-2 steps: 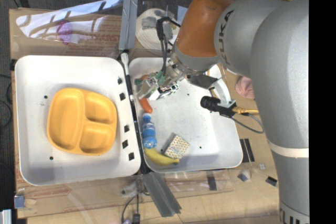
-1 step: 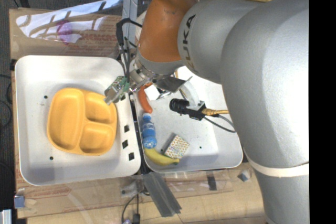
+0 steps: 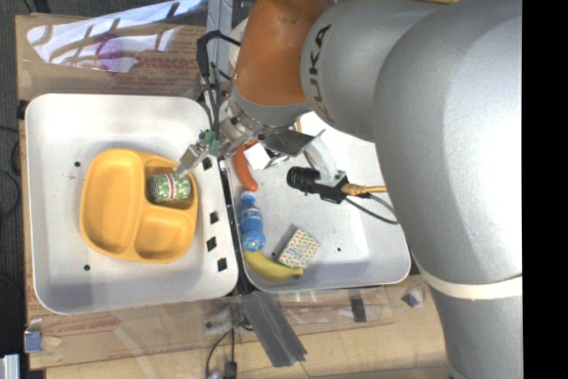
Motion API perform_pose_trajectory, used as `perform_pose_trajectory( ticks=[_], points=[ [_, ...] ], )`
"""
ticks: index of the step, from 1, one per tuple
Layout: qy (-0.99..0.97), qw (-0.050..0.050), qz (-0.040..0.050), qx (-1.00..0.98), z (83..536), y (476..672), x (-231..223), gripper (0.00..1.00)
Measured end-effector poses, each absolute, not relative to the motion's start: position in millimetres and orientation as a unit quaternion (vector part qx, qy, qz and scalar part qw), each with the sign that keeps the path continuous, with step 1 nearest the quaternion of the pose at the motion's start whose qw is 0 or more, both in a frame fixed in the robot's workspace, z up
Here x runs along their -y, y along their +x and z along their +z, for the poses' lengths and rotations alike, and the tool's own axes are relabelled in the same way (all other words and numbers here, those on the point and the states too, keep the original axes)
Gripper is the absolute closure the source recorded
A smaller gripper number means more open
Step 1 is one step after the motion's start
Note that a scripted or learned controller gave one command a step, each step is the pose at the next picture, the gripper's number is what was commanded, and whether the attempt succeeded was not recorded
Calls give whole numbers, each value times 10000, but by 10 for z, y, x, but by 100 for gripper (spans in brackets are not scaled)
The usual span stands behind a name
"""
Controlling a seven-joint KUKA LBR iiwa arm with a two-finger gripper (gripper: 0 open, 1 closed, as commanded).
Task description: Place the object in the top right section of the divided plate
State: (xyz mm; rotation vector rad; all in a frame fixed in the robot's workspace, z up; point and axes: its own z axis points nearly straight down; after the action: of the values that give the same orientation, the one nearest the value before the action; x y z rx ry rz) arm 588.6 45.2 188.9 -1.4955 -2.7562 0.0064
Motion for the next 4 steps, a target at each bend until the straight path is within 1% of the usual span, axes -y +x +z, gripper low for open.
perform_pose_trajectory(
  ticks=[1, 2, 3, 4],
  points=[
    [-5014, 16, 21, 8652, 2144, 5908, -1393, 0],
    [-4305, 20, 23, 9026, 1739, 5596, -1996, 0],
    [-4291, 29, 38, 9032, 1817, 5604, -1996, 100],
    [-4290, 28, 39, 9033, 1817, 5604, -1995, 0]
  ],
)
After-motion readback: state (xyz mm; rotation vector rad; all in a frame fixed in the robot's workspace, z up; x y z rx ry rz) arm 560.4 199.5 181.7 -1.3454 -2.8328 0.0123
